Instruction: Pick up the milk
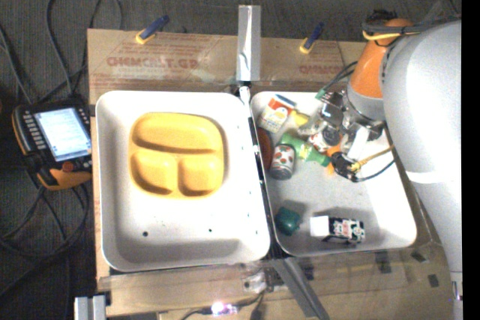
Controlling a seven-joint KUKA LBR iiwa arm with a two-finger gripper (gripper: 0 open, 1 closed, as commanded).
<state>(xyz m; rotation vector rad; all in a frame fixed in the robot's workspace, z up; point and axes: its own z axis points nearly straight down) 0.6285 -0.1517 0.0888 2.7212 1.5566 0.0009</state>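
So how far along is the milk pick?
Nothing looks done yet: the milk carton lies on its side at the near edge of the right bin, apart from the arm. In hand: the end effector sits over the clutter at the bin's far side. Left: move to the carton, grasp it, lift.

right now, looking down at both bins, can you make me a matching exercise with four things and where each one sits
Things:
1. yellow divided tray
2. milk carton
3. small can
4. gripper

Places:
A. lying near the front edge of the right bin
B. over the cluttered back part of the right bin
C. in the middle of the left bin
D. close to the right bin's left wall, beside the divider

Pairs: 1-C, 2-A, 3-D, 4-B
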